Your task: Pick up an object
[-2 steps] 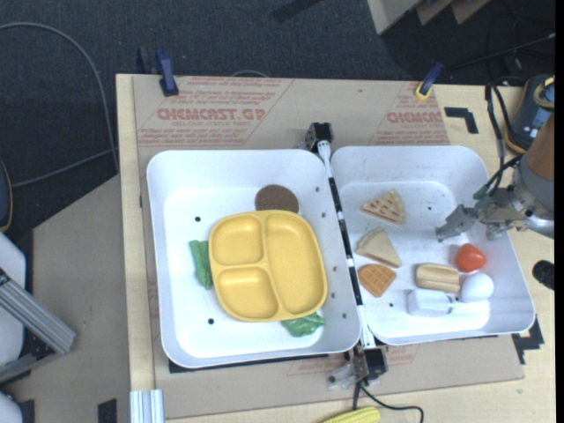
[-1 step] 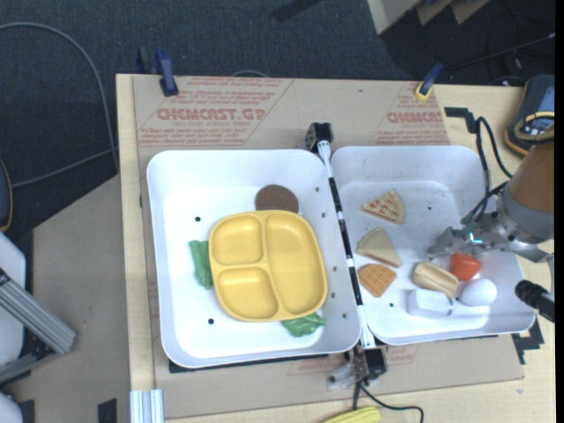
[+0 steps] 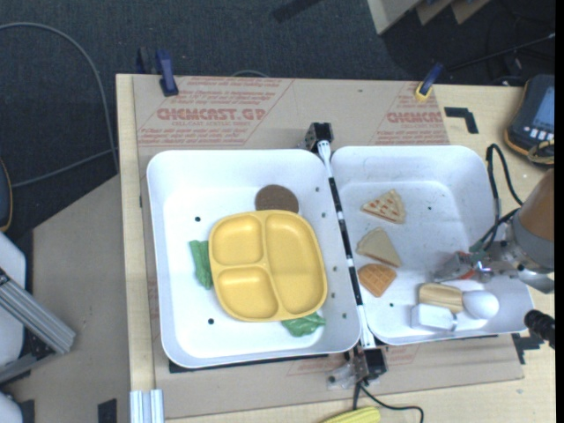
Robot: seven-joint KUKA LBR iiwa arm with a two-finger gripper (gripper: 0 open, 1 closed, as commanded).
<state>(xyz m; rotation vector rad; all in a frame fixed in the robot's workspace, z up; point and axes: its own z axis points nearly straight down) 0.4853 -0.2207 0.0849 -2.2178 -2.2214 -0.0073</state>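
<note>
Food pieces crowd the right bin [image 3: 414, 161] where my fingers [image 3: 460, 267] hover low; whether they are spread or pressed together, I cannot tell. Just below them lie a tan stick [image 3: 441, 296], a white egg [image 3: 481, 306] and a white block [image 3: 433, 317], all touching. Closing here risks nudging the egg so it rolls, or pinching two pieces at once. Two wedges [image 3: 384, 207] and a waffle-like piece [image 3: 377, 279] sit farther left.

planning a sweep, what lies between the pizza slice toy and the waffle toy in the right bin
In the camera view, a tan bread wedge lies between the pizza slice above and the waffle below.
</note>
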